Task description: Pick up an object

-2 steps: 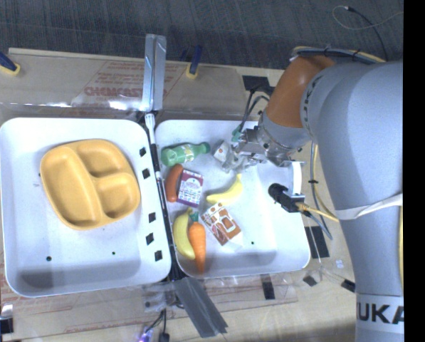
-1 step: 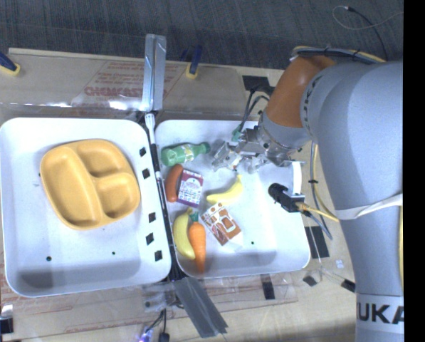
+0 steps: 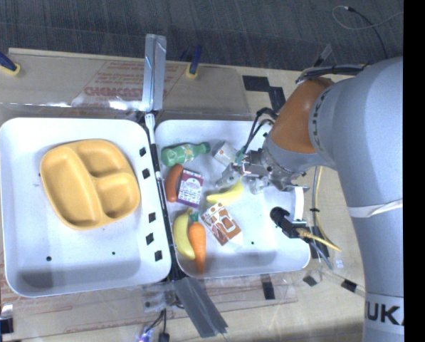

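The gripper (image 3: 235, 171) is being positioned low in the right bin (image 3: 265, 258), just above the upper end of a yellow banana (image 3: 226, 193); whether anything is being grasped cannot be told. A green bottle (image 3: 184, 152) is lying at the bin's upper left; a red-labelled packet (image 3: 189, 188) and a brown carton (image 3: 222, 224) are lying beside the banana; an orange carrot (image 3: 197, 246) is resting against a second banana (image 3: 183, 236). A yellow divided tray (image 3: 90, 183) is being held in the left bin (image 3: 27, 262).
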Robot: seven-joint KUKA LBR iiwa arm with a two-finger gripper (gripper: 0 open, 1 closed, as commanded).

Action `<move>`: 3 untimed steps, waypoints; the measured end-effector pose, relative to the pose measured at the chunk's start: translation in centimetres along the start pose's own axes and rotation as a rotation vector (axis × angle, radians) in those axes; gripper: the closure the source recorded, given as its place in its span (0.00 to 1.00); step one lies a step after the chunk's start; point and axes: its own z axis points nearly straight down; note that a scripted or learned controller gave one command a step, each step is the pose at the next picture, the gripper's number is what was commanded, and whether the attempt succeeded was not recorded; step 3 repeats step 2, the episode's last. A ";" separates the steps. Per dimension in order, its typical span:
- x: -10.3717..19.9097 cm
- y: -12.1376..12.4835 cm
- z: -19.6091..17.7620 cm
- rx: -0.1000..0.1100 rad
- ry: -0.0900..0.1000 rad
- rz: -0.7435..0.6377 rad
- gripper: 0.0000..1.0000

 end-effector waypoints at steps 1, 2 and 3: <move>-0.1 0.0 -0.6 0.006 -0.001 -0.004 1.00; 1.2 -5.4 -10.6 -0.001 0.000 0.047 1.00; 1.2 -5.4 -10.6 -0.001 0.000 0.047 1.00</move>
